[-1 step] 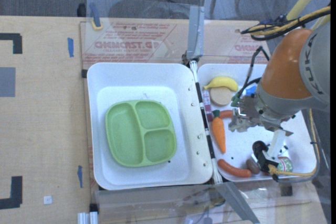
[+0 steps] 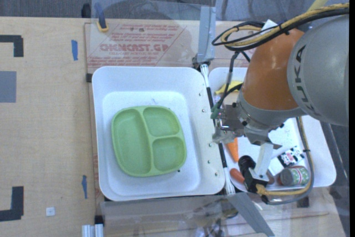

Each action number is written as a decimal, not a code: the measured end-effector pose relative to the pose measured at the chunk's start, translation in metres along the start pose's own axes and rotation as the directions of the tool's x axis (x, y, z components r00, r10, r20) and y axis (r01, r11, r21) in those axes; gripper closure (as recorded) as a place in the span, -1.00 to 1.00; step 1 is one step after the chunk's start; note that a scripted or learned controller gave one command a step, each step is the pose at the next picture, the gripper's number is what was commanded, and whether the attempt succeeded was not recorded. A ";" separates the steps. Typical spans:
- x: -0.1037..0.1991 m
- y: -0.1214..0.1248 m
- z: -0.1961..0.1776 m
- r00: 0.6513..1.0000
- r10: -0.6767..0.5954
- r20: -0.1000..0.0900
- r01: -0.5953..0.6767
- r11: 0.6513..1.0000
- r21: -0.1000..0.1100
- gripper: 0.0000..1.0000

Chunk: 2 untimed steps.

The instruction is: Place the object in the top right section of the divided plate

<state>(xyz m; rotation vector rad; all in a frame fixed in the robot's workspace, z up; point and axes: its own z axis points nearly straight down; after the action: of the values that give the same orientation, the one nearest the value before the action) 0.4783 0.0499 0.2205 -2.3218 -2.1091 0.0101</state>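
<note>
The green divided plate (image 2: 115,141) lies in the left bin (image 2: 105,83), with one long section on its left and two smaller ones on its right. All three sections are bare. My gripper (image 2: 226,132) hangs under the orange wrist band, over the left edge of the right bin (image 2: 327,169), mostly hidden by the arm. An orange carrot-like piece (image 2: 233,149) lies just below it. I see nothing held between the fingers.
The right bin also holds a yellow item (image 2: 230,87) at its back left, a red-orange piece (image 2: 237,175) at the front, a small labelled can (image 2: 294,176) and a black-and-white item (image 2: 289,157). A clear sheet (image 2: 138,44) lies behind the left bin.
</note>
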 end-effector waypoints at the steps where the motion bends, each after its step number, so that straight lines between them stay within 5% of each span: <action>1: 0.061 -0.006 0.025 0.997 -0.077 0.001 0.077 0.997 0.003 1.00; 2: 0.049 0.001 0.117 0.955 -0.297 0.001 0.297 0.955 -0.016 1.00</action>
<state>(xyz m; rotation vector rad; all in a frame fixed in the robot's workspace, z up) 0.4835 0.0981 0.1032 -1.9848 -2.4419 -0.0105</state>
